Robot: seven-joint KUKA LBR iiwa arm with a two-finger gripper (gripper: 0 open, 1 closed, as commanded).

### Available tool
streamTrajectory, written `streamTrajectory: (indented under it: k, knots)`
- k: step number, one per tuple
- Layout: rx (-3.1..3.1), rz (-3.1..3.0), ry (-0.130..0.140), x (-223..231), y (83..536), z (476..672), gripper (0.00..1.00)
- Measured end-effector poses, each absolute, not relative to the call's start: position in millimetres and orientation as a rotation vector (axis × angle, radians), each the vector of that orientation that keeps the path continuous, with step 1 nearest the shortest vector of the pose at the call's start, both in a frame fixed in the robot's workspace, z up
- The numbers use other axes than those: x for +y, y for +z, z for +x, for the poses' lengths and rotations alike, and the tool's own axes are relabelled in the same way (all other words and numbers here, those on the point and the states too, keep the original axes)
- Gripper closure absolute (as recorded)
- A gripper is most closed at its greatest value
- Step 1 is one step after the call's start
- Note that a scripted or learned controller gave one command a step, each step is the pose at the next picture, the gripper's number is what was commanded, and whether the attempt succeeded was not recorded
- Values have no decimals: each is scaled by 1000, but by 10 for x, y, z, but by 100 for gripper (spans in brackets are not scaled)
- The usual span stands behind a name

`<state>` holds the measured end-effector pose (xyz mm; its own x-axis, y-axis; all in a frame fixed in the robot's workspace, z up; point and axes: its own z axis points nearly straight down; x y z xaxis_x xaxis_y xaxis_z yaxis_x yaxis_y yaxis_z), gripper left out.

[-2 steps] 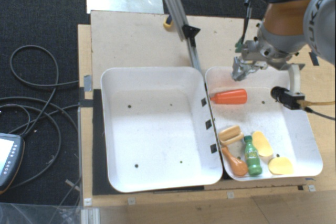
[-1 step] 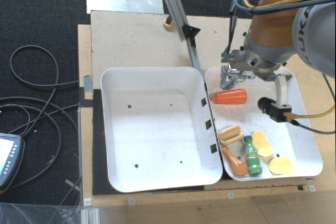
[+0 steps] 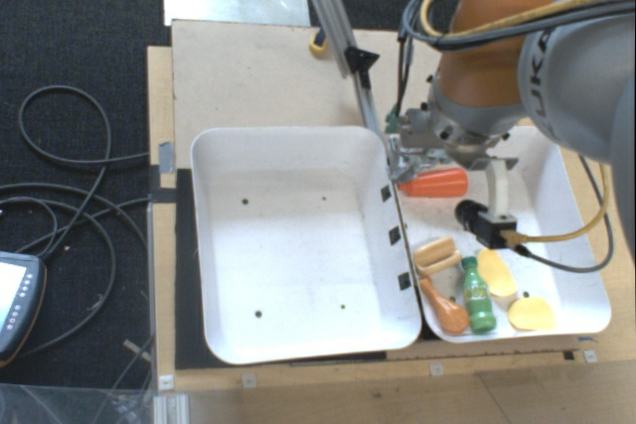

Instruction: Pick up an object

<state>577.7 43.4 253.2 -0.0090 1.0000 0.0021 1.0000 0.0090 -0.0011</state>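
One gripper (image 3: 409, 166) hung over the right bin (image 3: 581, 243). An orange carrot (image 3: 437, 183) lay just beside it. Whether its jaws were apart could not be told.

We take this for a robotics lab: the grey arm (image 3: 581, 84) at three o'clock reaches over two white bins (image 3: 298, 243) on a plywood bench (image 3: 258, 79). At nine o'clock, loose black cables (image 3: 65, 164) and a teach pendant (image 3: 15, 303) lie on dark carpet (image 3: 79, 5).

Grey arm (image 3: 586, 55) entered from 3 o'clock, orange band up top; gripper (image 3: 422, 169) pointed down, near centre.
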Motion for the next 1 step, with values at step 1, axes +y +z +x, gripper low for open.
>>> streamTrajectory:
  k: [1]
  knots:
    - [-2229, -2209, 1, 863, 2354, 5535, 100]
